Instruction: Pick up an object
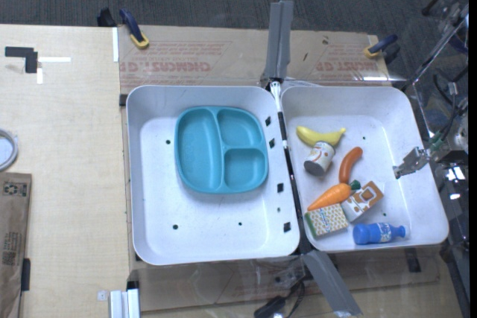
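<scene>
Mostly smooth plastic: a curved yellow banana (320, 135), tapered orange carrot (330, 196) and blue bottle (379, 233) lie in the right bin (402, 115); gripper (412, 161) at its right rim, grip state unreadable.

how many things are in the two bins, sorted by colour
Yellow: 1, the banana
Orange: 2, the carrot and the sausage-shaped piece
Blue: 2, the bottle and the divided plate
White or mixed print: 3, the small can, the carton, the green-patterned box
Total: 8
</scene>
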{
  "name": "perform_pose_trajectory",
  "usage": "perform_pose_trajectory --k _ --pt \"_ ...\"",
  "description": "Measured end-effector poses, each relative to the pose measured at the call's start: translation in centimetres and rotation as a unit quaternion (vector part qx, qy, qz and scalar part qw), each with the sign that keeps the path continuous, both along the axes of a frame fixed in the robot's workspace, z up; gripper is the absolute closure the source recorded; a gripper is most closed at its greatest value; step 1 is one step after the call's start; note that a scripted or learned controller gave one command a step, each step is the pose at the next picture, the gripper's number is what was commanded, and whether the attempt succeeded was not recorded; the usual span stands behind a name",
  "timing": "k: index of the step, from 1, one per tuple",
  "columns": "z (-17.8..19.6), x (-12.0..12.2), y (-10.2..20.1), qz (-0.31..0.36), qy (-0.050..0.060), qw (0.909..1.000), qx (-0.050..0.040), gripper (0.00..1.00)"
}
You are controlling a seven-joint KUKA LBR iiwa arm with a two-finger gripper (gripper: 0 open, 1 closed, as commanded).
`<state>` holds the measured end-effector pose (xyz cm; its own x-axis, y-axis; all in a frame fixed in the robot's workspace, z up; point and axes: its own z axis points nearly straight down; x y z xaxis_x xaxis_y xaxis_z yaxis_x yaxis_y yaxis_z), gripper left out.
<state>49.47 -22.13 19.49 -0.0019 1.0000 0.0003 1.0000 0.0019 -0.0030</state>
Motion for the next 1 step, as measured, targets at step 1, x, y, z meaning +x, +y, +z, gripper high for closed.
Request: perform_pose_trajectory --k 1 --pt "-10.41 1.86 4.78 -0.108 0.0 0.9941 -0.0003 0.0"
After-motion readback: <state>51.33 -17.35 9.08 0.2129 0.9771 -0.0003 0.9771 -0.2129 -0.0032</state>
